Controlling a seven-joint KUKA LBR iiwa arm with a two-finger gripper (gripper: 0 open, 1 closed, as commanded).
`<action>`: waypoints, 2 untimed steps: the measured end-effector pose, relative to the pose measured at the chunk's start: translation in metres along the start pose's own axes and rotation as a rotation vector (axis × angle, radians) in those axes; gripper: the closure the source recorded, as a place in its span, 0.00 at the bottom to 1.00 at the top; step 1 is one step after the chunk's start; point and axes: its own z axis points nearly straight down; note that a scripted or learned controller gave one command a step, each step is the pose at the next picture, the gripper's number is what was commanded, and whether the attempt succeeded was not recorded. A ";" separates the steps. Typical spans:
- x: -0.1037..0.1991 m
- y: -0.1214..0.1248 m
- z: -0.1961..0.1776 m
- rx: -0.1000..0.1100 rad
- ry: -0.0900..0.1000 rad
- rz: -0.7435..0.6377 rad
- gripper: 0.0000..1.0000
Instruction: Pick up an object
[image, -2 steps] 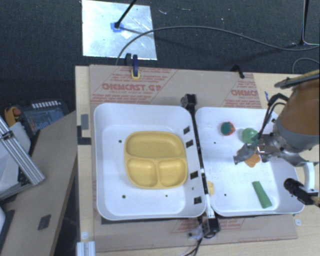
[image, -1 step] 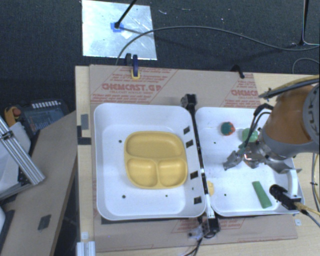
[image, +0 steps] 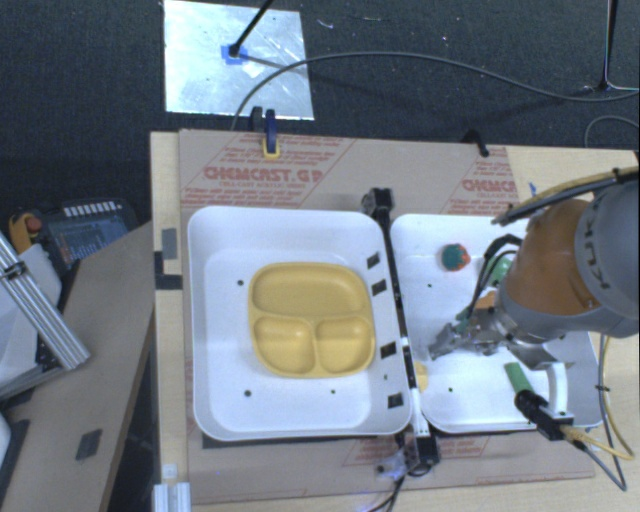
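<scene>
The arm reaches in from the right and hangs low over the right bin, its orange band covering much of that bin's far right side. The end effector sits near the middle of the right bin, pointing left toward the divider between the two bins. Whether it is apart or together cannot be told (the tip is small, dark and blurred against the white floor), and nothing is visibly gripped in it.

A small ball, teal with an orange-red patch, lies in the right bin's far part, well apart from the end effector. A green piece lies near the bin's front right, just below the arm's wrist. A small yellow bit sits at the bin's left edge, beside the divider.

The left bin holds a yellow tray with three compartments, lying flat near its centre. Both bins rest on a cardboard sheet on the surface.
</scene>
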 end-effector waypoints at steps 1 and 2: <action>0.000 0.000 0.008 -0.004 -0.001 0.000 0.00; 0.000 0.001 -0.003 -0.006 -0.002 0.000 1.00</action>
